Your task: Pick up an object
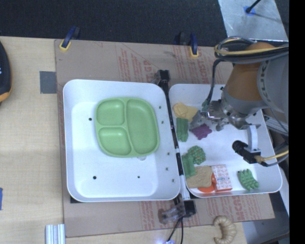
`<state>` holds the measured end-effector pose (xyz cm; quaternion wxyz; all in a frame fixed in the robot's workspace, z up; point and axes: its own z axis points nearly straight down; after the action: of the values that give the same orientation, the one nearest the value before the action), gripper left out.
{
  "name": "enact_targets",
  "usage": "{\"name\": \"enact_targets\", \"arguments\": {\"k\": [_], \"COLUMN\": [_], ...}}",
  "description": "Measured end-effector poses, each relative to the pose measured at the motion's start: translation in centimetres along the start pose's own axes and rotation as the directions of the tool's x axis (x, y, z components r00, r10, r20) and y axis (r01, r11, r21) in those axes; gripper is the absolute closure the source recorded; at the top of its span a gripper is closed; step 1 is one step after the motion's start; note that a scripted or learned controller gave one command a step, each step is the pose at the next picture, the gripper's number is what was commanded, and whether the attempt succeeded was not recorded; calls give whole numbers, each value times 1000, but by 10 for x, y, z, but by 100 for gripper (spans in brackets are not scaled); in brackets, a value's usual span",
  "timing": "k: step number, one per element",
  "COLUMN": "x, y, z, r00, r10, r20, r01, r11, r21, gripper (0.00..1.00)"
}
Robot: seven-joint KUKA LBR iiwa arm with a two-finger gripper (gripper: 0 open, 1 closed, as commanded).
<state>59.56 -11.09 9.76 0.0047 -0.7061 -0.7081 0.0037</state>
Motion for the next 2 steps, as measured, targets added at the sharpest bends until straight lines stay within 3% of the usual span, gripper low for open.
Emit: {"name": "enact_targets", "arguments": {"k": [1, 2], "x": [-2, -2], "y": [3, 2], "z": [-15, -14], "r00": [1000, 1000], "r10": [-1, -1], "r20": [4, 4], "r01": [1, 1], "r11": [1000, 1000], "r21": [-7, -6], "gripper": [100, 0]}}
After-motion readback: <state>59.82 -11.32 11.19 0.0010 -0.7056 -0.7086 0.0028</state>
